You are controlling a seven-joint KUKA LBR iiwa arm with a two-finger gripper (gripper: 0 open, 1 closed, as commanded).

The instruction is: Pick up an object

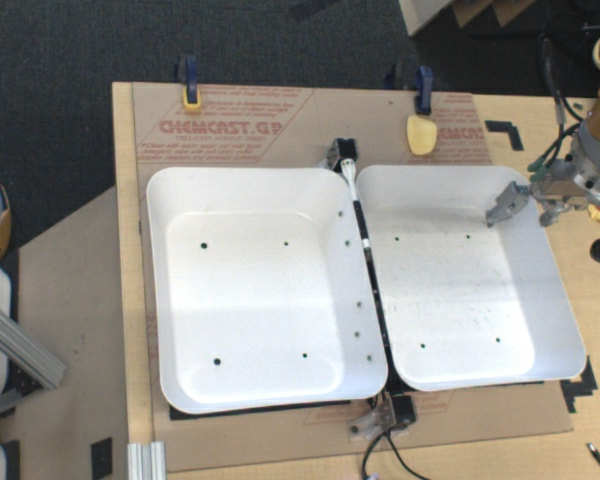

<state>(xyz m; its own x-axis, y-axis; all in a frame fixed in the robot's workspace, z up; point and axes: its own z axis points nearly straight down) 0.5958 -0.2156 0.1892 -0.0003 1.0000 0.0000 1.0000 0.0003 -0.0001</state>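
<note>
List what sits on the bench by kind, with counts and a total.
White bins: 2 (left, right)
Blue clamps: 2 (left, right)
Yellow object on the board: 1
Total: 5

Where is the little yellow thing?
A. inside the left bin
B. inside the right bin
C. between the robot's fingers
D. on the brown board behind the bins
D: the yellow thing lies on the brown board, just past the far rim of the right bin and under a blue clamp.
</note>
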